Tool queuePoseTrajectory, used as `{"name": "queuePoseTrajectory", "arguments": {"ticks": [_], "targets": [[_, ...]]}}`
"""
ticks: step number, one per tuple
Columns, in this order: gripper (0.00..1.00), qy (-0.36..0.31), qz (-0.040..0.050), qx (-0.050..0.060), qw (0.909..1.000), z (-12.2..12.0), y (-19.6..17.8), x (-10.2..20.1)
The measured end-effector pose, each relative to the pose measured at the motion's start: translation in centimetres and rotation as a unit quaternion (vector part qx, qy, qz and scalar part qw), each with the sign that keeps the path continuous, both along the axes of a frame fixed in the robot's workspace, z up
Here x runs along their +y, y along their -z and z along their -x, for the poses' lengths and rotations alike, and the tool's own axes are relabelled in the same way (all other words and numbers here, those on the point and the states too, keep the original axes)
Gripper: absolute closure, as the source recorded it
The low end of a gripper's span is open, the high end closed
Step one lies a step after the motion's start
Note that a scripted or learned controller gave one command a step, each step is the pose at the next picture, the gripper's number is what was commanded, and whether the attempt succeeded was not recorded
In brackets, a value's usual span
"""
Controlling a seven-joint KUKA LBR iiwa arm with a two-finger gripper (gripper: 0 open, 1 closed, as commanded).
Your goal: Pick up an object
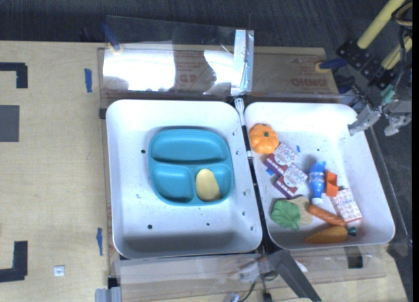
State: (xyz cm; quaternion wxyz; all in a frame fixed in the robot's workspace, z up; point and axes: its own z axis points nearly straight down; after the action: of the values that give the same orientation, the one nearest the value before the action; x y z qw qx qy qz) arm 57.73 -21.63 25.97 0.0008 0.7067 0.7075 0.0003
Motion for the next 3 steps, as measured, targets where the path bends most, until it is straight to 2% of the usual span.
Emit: {"name": "queuePoseTrajectory", "arguments": {"ticks": [1, 2, 3], "targets": [[0.00, 0.011, -0.0018, 0.005, 0.9999, 4.2, 12.2, 1.1], [0.00, -0.038, -0.0006, 0.000, 0.9993, 6.8, 7.3, 1.4], [0.00, -0.080, -0.0007, 0.001, 0.9968, 1.0, 15.1, 5.2]]}}
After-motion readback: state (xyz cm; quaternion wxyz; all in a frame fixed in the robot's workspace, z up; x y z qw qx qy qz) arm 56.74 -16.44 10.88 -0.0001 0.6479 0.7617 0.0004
